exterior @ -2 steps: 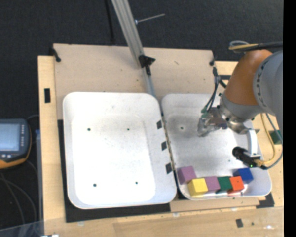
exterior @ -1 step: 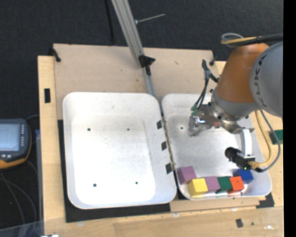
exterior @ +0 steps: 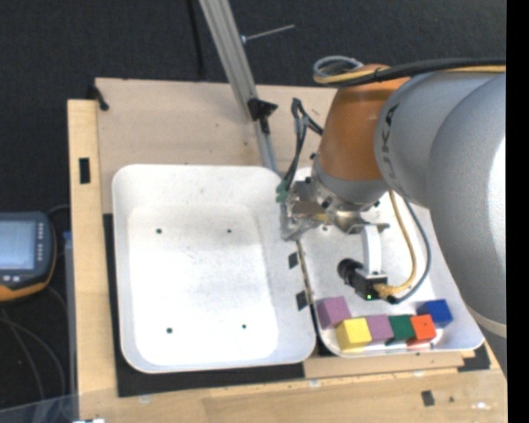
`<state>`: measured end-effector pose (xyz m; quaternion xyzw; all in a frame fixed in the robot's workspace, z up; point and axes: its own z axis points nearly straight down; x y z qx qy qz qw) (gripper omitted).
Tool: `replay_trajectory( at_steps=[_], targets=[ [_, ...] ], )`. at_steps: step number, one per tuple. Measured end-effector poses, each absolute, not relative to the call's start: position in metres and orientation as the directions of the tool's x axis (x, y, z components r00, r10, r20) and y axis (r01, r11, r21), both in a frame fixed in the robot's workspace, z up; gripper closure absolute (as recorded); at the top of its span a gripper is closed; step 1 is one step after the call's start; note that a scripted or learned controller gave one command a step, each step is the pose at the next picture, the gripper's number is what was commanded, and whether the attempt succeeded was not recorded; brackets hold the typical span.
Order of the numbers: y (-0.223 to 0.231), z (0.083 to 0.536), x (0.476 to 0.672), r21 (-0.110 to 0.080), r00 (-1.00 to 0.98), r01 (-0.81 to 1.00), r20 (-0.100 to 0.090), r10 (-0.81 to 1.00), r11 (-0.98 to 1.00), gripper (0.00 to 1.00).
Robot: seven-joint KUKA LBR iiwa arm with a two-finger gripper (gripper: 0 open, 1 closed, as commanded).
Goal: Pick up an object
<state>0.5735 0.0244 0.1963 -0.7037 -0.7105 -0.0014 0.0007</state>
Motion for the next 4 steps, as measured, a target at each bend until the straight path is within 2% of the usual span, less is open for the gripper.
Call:
replay_trajectory(
  at_steps=[1, 2, 3, 4],
  targets=[
    [0.081, 0.197, 0.555, -0.001, -0.008, 1.000, 0.003, 1.000, 0.008, 1.00],
    [0.058, 0.197, 0.549, -0.001, 0.002, 1.000, -0.001, 1.000, -0.002, 1.00],
    [0.081, 0.272, 0.539, 0.009, -0.006, 1.000, 0.002, 1.000, 0.006, 1.00],
    [0.079, 0.267, 0.539, 0.000, -0.006, 1.000, -0.001, 1.000, 0.006, 0.00]
  ],
)
